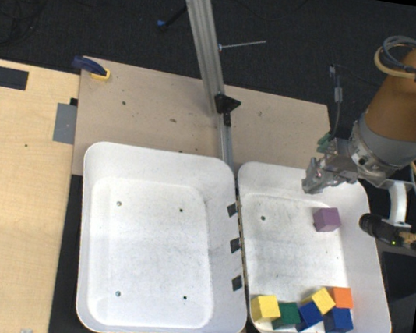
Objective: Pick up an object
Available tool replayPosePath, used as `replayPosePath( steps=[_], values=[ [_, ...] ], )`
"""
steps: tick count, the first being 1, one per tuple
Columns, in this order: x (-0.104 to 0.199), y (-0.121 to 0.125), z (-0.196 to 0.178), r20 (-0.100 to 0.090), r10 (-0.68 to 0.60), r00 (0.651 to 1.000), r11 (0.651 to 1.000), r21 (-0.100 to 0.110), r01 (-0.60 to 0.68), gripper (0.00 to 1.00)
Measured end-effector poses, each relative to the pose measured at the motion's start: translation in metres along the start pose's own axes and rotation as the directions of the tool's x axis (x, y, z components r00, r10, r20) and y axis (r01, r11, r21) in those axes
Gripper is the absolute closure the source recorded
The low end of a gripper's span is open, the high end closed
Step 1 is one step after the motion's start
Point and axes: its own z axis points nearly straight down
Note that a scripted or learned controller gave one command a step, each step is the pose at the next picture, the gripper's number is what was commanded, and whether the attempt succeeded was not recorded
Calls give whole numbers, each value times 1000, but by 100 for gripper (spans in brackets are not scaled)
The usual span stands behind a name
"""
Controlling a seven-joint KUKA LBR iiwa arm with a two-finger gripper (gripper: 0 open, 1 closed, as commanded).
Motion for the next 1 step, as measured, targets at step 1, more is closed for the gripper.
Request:
replayPosePath(
  steps=[1],
  values=[
    [44,-23,-2,0,1,1000,1000,0,-1,100]
  ],
)
